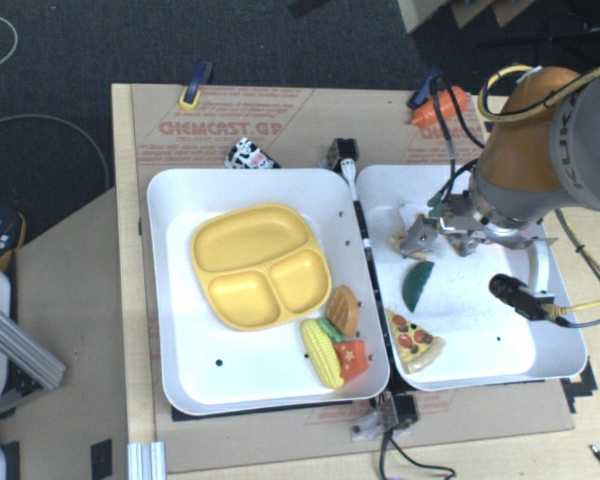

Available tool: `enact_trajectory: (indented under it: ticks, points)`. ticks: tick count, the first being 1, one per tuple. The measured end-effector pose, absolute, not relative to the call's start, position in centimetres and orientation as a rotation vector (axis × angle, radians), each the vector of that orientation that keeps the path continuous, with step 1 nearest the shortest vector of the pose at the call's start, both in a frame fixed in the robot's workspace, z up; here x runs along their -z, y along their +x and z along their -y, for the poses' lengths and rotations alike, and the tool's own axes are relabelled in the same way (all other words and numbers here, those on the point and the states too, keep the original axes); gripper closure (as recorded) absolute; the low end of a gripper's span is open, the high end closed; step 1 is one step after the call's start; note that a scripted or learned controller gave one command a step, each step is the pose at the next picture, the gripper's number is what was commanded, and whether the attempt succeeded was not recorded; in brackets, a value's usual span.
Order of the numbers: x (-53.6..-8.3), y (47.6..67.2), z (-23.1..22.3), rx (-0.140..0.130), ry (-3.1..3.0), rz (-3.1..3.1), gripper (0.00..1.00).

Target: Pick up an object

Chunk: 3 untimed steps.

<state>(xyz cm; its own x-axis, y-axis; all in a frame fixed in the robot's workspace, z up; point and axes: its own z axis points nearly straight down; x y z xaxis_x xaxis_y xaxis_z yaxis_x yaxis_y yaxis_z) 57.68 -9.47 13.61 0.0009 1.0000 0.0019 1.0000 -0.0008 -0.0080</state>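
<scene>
Your gripper [417, 236] hangs low over the right bin [500, 368]; whether it's parted or closed, you cannot tell from this angle. The nearest thing is the dark green piece [416, 284] — just below the gripper toward the bin's near side, its long axis running roughly near-to-far, tilted slightly
</scene>
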Motion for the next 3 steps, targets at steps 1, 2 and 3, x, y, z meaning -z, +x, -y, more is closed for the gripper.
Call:
enact_trajectory:
  ticks: [1,2,3]
  points:
    - [-8.2,57.5,9.4,-0.006,-2.217,2.216,0.00]
    - [-9.7,57.7,9.4,0.000,-2.223,2.220,1.00]
    - [-14.0,58.0,9.7,0.004,-2.225,2.225,1.00]
